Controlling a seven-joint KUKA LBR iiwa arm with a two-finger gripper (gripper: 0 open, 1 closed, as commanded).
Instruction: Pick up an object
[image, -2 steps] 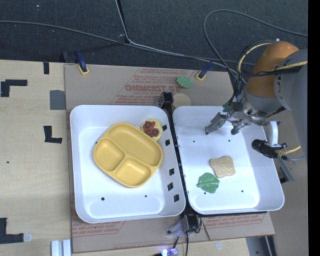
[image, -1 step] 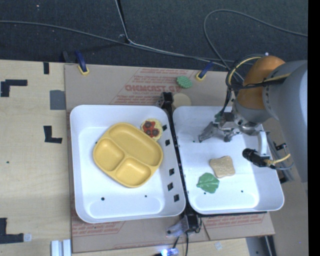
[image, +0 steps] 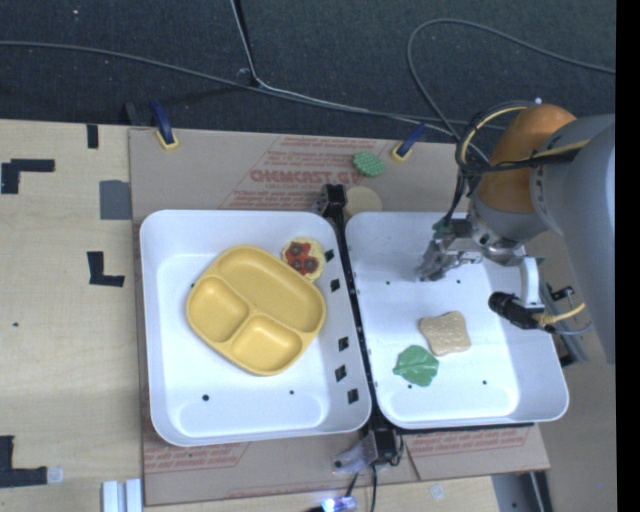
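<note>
Claw (image: 436, 262) low, arm bent overhead.

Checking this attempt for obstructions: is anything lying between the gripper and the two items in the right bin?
Nothing visible does. The gripper sits over the right bin near its far side; bare white floor separates it from the tan bread slice and the green leaf nearer the camera.

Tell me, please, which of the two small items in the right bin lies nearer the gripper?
The tan bread-like piece lies nearer the gripper. The green leaf-like piece sits below and left of it, closer to the bin's front edge.
</note>
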